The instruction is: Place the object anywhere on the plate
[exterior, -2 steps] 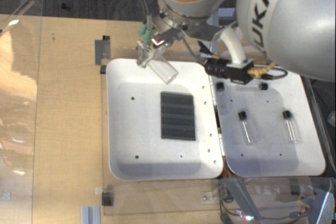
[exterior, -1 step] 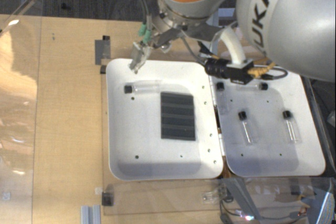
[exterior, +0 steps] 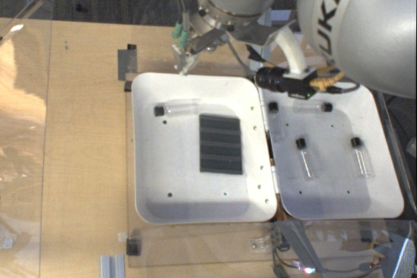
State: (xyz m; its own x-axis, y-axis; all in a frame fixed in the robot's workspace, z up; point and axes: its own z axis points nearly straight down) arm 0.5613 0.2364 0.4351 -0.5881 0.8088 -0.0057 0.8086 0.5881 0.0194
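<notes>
1. Look first at the left bin (exterior: 146, 140). A clear tube with a black cap (exterior: 176, 107) lies flat in its upper left part, on the white floor. Its long axis runs almost straight across the view, with the cap end pointing left and the clear end pointing right, tilted up very slightly.
2. Just right of and below that tube you see the dark ribbed plate (exterior: 221, 143), a rectangle standing lengthwise up and down the view, near the middle of the same bin. The tube sits apart from the plate, near its upper left corner, not touching it.
3. Above the bin's top rim, the gripper (exterior: 184, 56) hangs over the bench, just outside the bin's rear edge. You cannot tell from this view whether the claw is open or closed; nothing shows in it.
4. Moving right, the right bin (exterior: 384, 159) holds two more capped tubes (exterior: 304, 157), each lying roughly up and down the view with the cap at the top.
5. The grey arm (exterior: 365, 10) covers the upper right.
</notes>
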